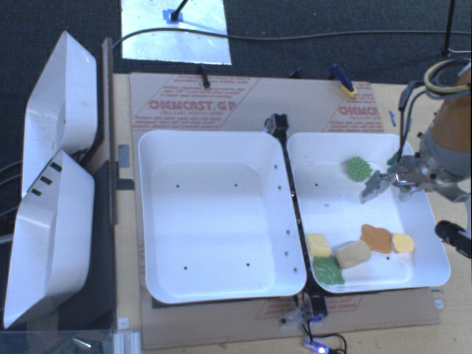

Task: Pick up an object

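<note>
Several small objects lie in the right bin (420,220). A green round knobbly piece (358,169) sits toward the back. Along the front lie an orange piece (376,238), a small yellow piece (403,243), a yellow block (318,245), a beige lump (352,254) and a green piece (329,271). My gripper (391,189) hangs over the right half of this bin, just right of and slightly in front of the green round piece. Its fingers stand open with nothing between them. One grey finger (372,186) points left and down.
The left bin (155,220) adjoins the right one along a black divider (293,198). Two spare white bins (51,198) lean at the far left. A blue and yellow clamp (342,80) grips the bench's back edge, and cables (442,76) loop at the arm.
</note>
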